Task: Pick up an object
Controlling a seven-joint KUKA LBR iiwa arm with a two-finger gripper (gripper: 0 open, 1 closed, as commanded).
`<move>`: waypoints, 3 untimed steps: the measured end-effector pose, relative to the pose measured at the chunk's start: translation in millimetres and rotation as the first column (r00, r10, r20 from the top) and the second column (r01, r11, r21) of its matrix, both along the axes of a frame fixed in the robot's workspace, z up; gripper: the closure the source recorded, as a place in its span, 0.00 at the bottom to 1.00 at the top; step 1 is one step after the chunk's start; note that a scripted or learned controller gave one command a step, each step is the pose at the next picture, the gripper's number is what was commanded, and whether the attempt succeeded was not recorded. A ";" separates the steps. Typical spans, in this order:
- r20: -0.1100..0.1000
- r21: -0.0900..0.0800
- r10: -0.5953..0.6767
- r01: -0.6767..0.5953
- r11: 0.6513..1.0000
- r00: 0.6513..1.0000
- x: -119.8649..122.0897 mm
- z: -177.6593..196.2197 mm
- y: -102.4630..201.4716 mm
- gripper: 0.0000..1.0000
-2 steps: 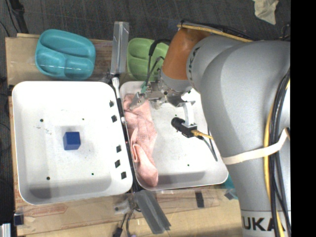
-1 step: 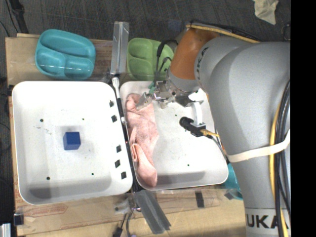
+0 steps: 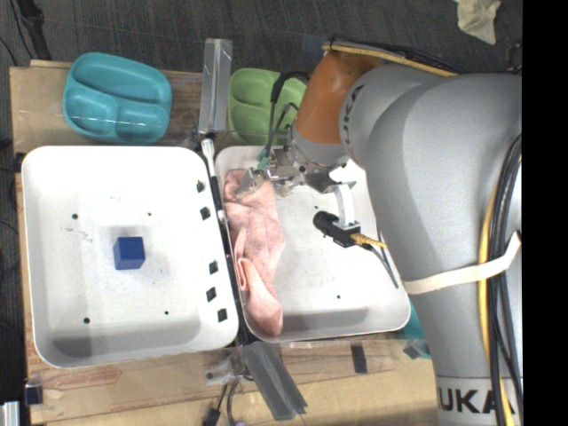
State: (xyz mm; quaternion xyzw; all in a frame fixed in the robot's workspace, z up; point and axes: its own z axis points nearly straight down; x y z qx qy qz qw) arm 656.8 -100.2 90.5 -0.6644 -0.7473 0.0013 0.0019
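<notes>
Hovering at the far end of a crumpled pink cloth (image 3: 257, 247) along the right bin (image 3: 342, 284)'s inner wall, my pincer (image 3: 269, 170) is spread or pressed together, I cannot tell which. A blue cube (image 3: 130, 252) sits in the left bin (image 3: 53, 193); a moulded teal tray (image 3: 115, 96) and green tray (image 3: 248, 100) lie beyond.

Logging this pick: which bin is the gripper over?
The right-hand bin, holding the pink cloth; the gripper is over the cloth's far end. The left-hand bin holds a blue cube.

We see a soft, rumpled pink cloth (image 3: 257, 238), two smooth white plastic bins (image 3: 62, 202), a matt blue block (image 3: 130, 252), a glossy teal plastic tray (image 3: 117, 96), wooden bench (image 3: 184, 96).
</notes>
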 end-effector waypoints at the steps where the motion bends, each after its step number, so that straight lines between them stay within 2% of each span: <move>1: 0.005 -0.001 0.025 -0.025 1.000 1.000 1.0 1.5 -35.6 0.00; 2: -0.001 0.001 0.171 -0.171 0.985 0.985 -0.1 -0.5 6.7 0.00; 3: 0.005 -0.002 0.196 -0.196 0.981 0.981 0.9 1.3 -34.8 0.00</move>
